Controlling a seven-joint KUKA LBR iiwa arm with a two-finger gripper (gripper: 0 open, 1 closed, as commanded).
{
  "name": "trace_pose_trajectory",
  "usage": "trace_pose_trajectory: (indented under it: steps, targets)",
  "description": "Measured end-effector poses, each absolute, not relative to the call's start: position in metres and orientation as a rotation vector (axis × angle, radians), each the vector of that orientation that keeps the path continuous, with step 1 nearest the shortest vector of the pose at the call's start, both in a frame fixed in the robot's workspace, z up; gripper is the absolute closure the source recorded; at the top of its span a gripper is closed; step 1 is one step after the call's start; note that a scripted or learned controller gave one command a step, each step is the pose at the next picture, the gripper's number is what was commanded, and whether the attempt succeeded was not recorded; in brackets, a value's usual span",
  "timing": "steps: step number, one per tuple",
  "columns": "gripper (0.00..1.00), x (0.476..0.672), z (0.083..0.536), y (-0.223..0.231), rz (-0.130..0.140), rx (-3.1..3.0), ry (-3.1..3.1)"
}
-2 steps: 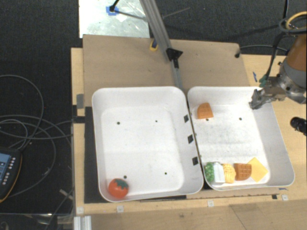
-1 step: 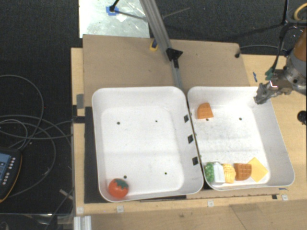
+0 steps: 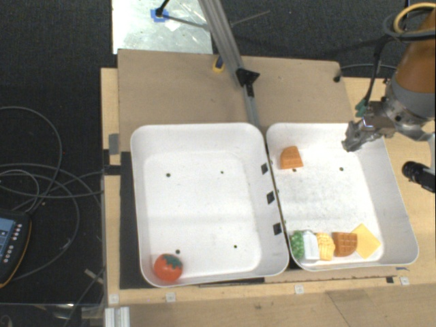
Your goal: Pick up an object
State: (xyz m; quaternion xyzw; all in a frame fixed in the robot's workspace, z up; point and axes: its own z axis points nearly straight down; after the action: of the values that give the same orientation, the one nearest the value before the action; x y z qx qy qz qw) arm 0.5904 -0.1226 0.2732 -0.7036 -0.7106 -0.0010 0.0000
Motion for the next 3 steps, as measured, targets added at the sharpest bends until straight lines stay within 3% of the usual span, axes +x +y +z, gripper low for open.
trace_pose_trajectory:
  steps: [3]
  targets:
    - [1.0, 0.544, 0.238, 0.028, -0.002, -2.208, -2.231]
